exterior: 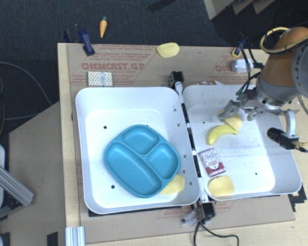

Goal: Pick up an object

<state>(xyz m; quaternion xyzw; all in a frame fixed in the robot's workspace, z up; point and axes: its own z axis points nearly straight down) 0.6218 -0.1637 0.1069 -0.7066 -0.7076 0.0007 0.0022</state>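
Observation:
My gripper (240,111) hangs low over the back of the right bin (277,173), with its fingers spread apart and nothing between them. Just in front of it and slightly left lies a yellow banana (222,132), whose upper end reaches up close to the fingertips. Nearer the front of the same bin are a small red and white packet (212,162) and a yellow rounded piece (220,186). In the left bin (92,106), a blue divided plate (140,160) lies flat, with a yellow piece (174,184) tucked at its front right edge.
The grey arm with its orange band (282,65) comes in from the right over the right bin's back corner. On the board behind the bins lie a yellow lump (168,49), a patterned packet (100,78), a blue clip (85,41) and a small carrot (103,27).

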